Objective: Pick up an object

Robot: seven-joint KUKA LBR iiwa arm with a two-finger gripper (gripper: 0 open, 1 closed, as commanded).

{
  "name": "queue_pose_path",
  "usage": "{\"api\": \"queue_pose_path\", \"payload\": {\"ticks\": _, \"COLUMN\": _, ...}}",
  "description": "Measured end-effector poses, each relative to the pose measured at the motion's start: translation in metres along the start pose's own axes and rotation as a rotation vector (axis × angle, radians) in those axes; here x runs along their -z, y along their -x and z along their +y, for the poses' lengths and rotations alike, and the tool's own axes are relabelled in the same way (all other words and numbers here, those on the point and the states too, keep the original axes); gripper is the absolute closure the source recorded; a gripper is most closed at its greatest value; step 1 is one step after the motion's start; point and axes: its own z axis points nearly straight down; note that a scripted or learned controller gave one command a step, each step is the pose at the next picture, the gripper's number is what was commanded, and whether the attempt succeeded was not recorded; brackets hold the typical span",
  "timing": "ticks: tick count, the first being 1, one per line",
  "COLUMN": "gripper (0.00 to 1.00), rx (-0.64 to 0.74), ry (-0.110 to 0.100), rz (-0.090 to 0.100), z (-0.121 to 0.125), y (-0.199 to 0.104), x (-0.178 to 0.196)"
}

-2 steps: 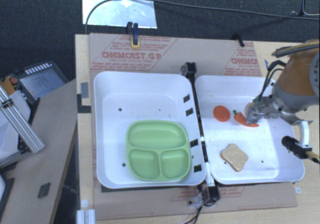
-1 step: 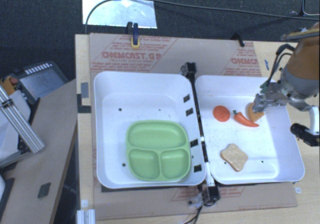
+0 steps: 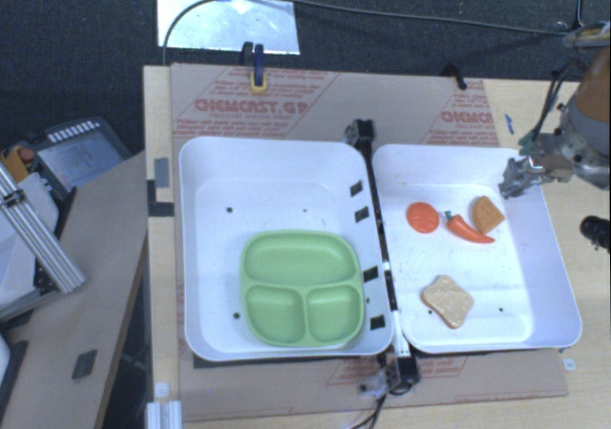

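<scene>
Gripper (image 3: 514, 179) above right bin's (image 3: 549, 322) far edge, grip unclear | chilli (image 3: 470, 228) red-orange, slim, beside brown piece (image 3: 488, 214)

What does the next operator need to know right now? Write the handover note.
Tool: over the right bin's far right edge, nothing visibly held.
Right bin: round orange-red piece, red-orange pepper-like piece, brown piece grouped near the middle; tan bread-like slice nearer the front.
Left bin: green divided plate.
Done: nothing picked up.
Left: go down on one piece, grip it, lift it.
</scene>
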Motion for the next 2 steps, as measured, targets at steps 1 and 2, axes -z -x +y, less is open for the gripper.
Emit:
{"api": "queue_pose_path", "payload": {"ticks": 1, "gripper": 1.0, "rx": 0.0, "ry": -0.003, "rz": 0.001, "z": 0.001, "y": 0.0, "x": 0.022}}
{"api": "queue_pose_path", "payload": {"ticks": 2, "gripper": 1.0, "rx": 0.004, "ry": -0.005, "rz": 0.003, "z": 0.011, "y": -0.046, "x": 0.006}}
